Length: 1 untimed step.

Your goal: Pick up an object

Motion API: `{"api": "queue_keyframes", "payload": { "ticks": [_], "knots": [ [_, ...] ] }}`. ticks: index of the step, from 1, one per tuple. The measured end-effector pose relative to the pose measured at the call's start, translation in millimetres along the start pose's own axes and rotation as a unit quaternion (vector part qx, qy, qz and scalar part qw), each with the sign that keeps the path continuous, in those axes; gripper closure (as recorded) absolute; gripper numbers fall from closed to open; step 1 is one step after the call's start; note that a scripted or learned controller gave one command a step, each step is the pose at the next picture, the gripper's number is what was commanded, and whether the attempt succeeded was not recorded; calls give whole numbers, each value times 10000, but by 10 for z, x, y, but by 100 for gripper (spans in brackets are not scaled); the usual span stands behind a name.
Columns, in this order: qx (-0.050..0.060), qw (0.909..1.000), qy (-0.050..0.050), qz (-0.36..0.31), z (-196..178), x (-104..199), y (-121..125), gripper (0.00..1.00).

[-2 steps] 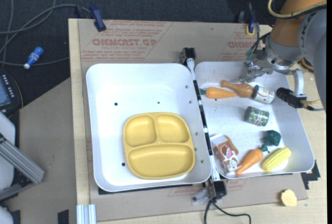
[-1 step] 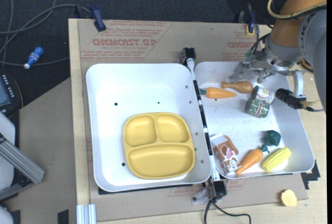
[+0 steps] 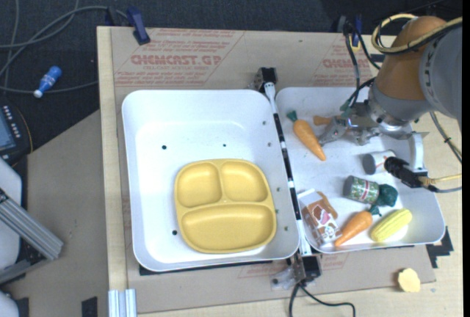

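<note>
In the camera view, the tool [image 3: 344,129] is seen low in the right bin [image 3: 433,231], its fingers spread apart with nothing between them. The nearest toy carrot [image 3: 308,139] lies just beside the tool, on the side toward the yellow divided plate [image 3: 224,205], its long axis slanting away from the tool's tips.
</note>
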<state>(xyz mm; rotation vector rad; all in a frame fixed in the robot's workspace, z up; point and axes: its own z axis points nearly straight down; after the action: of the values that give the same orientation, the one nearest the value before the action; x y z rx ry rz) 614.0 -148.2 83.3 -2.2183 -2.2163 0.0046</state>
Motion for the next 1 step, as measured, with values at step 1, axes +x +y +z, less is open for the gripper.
{"api": "queue_keyframes", "payload": {
  "ticks": [1],
  "knots": [
    [27,10000,1,-24,-16,-359,499,0]
  ]
}}
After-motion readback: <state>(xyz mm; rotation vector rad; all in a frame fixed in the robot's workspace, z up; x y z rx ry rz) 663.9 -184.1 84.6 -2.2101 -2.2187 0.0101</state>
